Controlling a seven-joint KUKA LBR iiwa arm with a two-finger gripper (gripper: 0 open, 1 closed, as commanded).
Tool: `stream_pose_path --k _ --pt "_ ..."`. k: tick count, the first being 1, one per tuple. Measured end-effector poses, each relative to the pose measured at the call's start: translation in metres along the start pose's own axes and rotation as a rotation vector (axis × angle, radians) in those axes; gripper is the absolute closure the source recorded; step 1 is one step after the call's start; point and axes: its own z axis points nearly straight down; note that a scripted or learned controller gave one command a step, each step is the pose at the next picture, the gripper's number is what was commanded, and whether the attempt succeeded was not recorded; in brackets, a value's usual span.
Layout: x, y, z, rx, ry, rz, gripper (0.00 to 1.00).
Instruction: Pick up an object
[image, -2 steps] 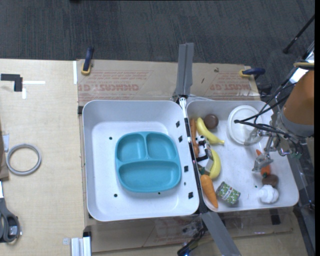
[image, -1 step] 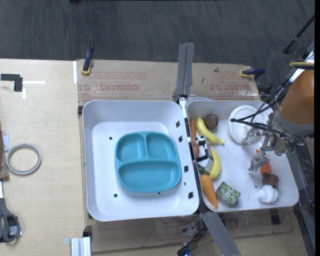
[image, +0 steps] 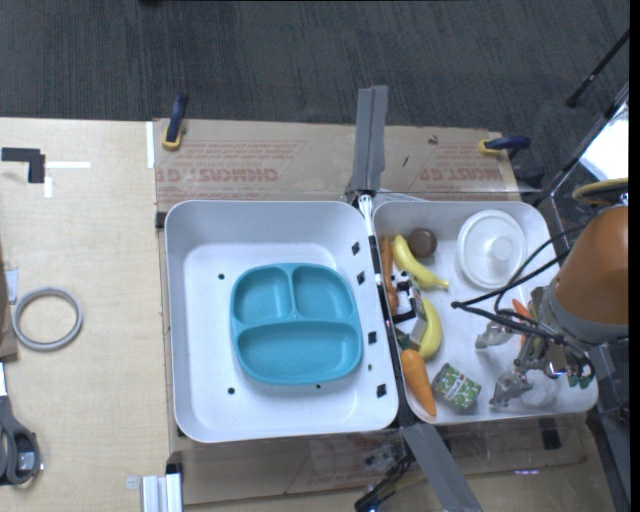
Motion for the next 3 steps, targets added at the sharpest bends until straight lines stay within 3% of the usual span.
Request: stream_pose_path --k 1,2,3 --pt "-0.022 0.063 0.0 0.001 -0.002 -0.095 0.0" --pt "-0.002 0.081 0.0 0.001 0.0 0.087 0.0" --pt "-0.047 0.082 0.0 0.002 -0.002 0.058 0.0"
